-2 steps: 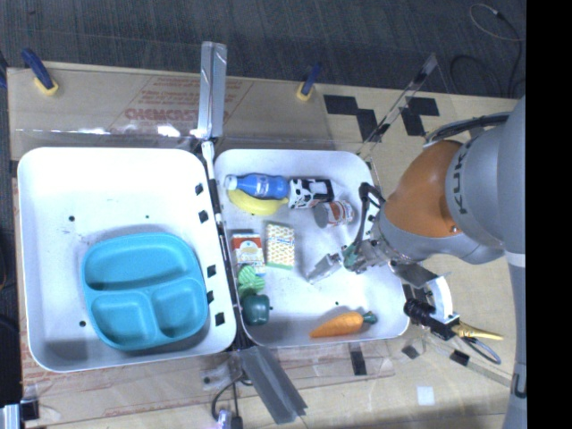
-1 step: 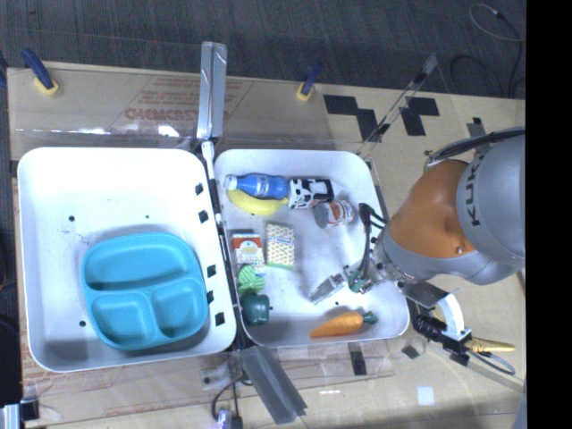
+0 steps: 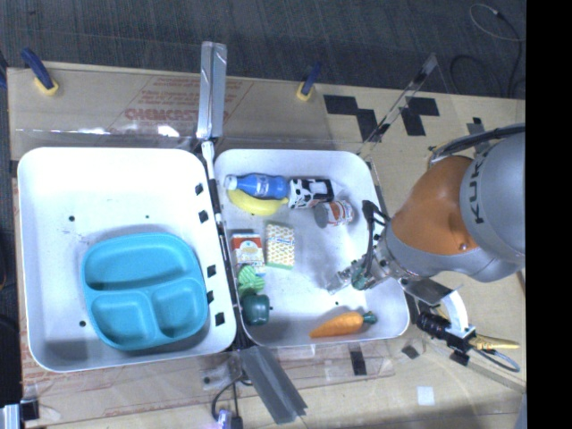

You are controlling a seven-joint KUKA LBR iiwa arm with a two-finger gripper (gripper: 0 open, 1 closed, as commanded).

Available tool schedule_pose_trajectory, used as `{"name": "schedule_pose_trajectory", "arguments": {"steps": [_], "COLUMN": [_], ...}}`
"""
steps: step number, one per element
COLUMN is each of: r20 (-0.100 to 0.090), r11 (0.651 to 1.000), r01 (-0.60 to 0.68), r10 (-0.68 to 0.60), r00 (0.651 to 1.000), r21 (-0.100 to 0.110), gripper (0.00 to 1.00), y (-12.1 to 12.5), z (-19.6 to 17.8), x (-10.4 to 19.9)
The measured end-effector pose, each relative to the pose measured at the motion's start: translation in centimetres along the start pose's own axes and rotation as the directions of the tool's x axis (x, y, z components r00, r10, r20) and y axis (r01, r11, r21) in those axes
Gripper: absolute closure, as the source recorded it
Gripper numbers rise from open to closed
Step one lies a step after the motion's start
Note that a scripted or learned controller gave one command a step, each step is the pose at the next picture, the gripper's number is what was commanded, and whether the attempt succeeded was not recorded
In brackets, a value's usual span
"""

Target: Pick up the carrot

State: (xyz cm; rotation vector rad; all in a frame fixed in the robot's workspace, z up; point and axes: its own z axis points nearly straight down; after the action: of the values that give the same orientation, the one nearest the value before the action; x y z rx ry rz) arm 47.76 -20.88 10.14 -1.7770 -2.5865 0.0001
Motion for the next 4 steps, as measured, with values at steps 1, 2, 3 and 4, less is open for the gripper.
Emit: {"name": "schedule_pose_trajectory", "arguments": {"steps": [1, 2, 3, 4], "r20": [0.0, 0.0, -0.001, 0.0], "r11": [1.0, 1.0, 1.0, 1.0], "r01": [0.0, 0.023, 0.028, 0.028], "r10": [0.0, -0.023, -0.028, -0.028], "r00": [1.0, 1.0, 1.0, 1.0], "r21": [0.0, -0.001, 0.0, 0.0], "gripper": [0.0, 0.0, 1.0, 0.0], "y": [0.0, -0.04, 0.03, 0.02], "z": [0.0, 0.93, -0.05, -0.05], "x": [0.0, -0.01, 0.01, 0.01]}}
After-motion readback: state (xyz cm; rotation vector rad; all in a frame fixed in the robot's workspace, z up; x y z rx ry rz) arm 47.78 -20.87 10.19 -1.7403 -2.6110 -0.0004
